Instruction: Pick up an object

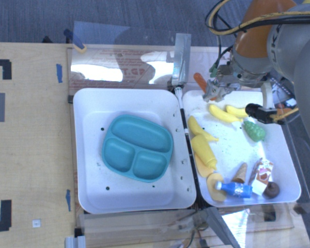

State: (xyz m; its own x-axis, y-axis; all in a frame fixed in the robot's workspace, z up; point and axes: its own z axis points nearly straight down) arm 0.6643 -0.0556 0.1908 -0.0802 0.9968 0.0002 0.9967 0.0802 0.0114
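Camera view shows the grey arm's gripper (215,91) low over the right white bin (279,154), just above a yellow plastic banana (223,113); teal divided plate (137,148) fills the left white bin (88,138).

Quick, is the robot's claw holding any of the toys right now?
Gripper: above the right bin's far edge, near the banana. Cannot tell if it is open, shut or holding anything.

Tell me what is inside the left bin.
The left bin holds one thing: a teal divided plate with three compartments, lying flat near the middle. Whatever lies beneath the plate is covered.
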